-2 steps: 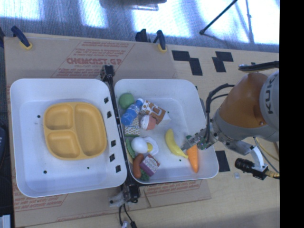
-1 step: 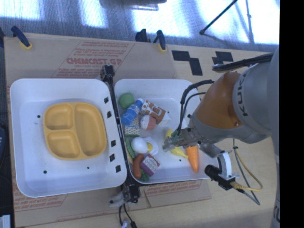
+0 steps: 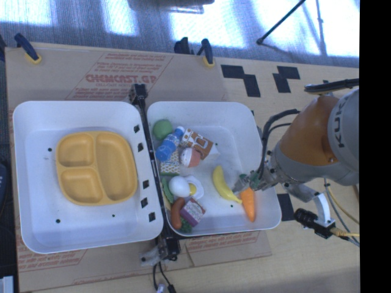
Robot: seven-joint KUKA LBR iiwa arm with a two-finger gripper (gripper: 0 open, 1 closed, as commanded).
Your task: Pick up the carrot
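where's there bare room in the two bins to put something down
Left bin: bare floor all round the yellow plate, widest along the near edge. Right bin: a bare patch at the far right corner, beyond the banana and carrot. Its left side is crowded with piled toys, and the gripper sits by the carrot.

Bright daylight streaks the floor [image 3: 183, 11] at the top, the white bins [image 3: 36, 224] glare slightly, and the picture is soft throughout.
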